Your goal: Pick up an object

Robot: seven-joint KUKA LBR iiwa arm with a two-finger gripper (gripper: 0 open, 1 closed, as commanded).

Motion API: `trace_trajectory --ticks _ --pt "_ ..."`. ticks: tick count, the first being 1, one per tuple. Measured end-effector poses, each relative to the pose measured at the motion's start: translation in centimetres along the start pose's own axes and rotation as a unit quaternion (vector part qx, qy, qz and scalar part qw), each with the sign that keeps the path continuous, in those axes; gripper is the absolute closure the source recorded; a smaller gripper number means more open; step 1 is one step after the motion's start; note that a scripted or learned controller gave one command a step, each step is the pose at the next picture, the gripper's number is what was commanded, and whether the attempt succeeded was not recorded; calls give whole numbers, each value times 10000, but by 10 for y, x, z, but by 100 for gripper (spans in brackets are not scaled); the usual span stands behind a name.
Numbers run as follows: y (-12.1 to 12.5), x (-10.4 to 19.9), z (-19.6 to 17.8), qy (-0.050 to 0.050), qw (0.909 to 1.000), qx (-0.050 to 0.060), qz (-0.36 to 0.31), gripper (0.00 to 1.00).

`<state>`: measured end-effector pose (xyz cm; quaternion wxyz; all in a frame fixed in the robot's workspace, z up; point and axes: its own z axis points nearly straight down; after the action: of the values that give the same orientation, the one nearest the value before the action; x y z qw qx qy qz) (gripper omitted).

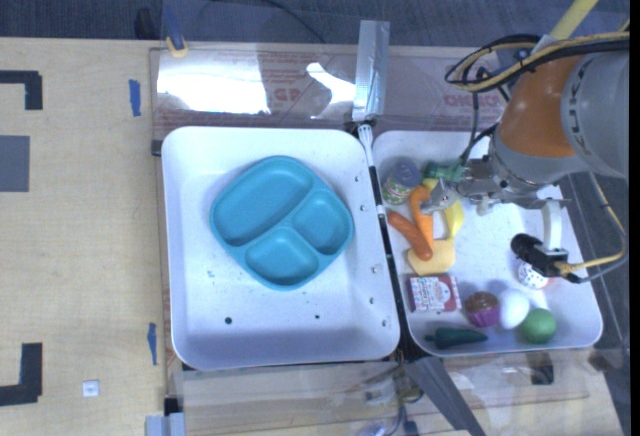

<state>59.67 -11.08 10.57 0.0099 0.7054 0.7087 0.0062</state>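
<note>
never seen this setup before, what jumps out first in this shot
A big blue divided plate sits alone in the left bin. The right bin holds a jumble of small toy foods, a carrot and a green ball among them, with the grey-and-orange arm reaching over it.

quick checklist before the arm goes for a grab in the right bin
1. Gripper over the right bin: ok, at its left side.
2. Target under it: ok, carrot and yellow piece lie there.
3. Target free of neighbours: not ok, items are crowded.
4. Finger state: cannot tell.
5. Anything held already: cannot tell.
6. Blue tray in left bin, out of the way: ok.
</note>
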Motion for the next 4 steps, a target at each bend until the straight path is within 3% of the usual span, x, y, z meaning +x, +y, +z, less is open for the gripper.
trace_trajectory --ticks 1,2,3,4 --pt "0 0 19 19 9986 94 -529 0" --pt "53 -14 22 39 9986 168 -494 0" --pt "57 -13 9 17 9986 108 -513 100" --pt "-35 -31 18 22 9992 98 -395 100"
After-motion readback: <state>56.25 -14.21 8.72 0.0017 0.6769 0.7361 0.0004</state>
